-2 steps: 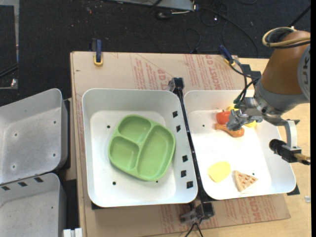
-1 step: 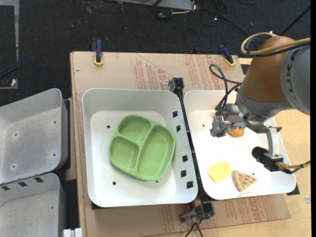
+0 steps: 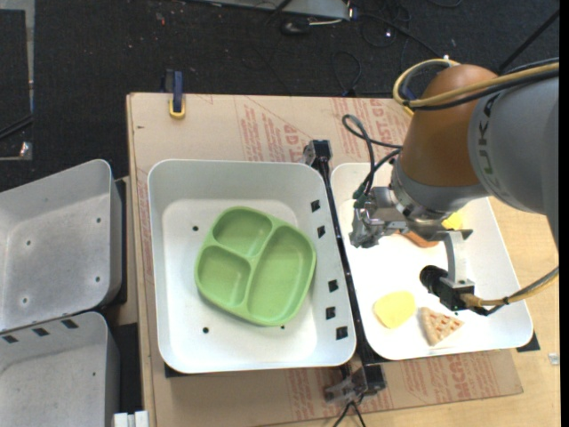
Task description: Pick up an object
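Note:
My gripper (image 3: 366, 229) hangs low over the left part of the right bin (image 3: 500, 326), close to the divider between the bins. The arm's grey and orange wrist covers the middle of that bin. A yellow round piece (image 3: 394, 309) lies on the bin floor in front of the gripper, apart from it. A tan waffle-like wedge (image 3: 441, 325) lies just right of the yellow piece. An orange object (image 3: 418, 237) and a small yellow one (image 3: 455, 221) peek out from under the wrist. I see nothing held in the gripper.
The left bin (image 3: 169, 238) holds a green three-compartment plate (image 3: 256, 265). A black cable and fitting (image 3: 442, 286) hang from the arm above the right bin. Black clips line the wall between the bins. White panels (image 3: 53, 238) lie off the bench to the left.

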Controlling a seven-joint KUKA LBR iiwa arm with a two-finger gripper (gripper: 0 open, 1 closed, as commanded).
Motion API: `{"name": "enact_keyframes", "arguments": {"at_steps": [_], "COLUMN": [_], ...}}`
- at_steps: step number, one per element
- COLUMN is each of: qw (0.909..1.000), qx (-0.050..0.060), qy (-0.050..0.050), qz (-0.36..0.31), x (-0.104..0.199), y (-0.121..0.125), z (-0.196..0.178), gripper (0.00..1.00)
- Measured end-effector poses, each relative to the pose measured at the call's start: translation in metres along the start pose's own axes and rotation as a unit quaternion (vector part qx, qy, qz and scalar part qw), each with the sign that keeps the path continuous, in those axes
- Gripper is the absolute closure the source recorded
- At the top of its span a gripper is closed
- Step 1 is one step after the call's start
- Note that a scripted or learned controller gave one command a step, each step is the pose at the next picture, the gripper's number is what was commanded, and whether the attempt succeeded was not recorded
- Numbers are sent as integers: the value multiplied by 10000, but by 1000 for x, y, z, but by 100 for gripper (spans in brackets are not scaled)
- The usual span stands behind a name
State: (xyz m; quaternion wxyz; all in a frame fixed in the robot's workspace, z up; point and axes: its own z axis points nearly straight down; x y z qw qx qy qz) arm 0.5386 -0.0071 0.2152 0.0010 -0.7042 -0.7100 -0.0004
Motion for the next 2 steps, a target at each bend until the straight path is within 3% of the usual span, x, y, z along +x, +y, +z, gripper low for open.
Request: {"name": "enact_keyframes", "arguments": {"at_steps": [2], "qw": [10000], "qx": [-7], "qy": [-2], "qz": [-5], "x": [100], "y": [-11], "z": [-23], "gripper": [100]}}
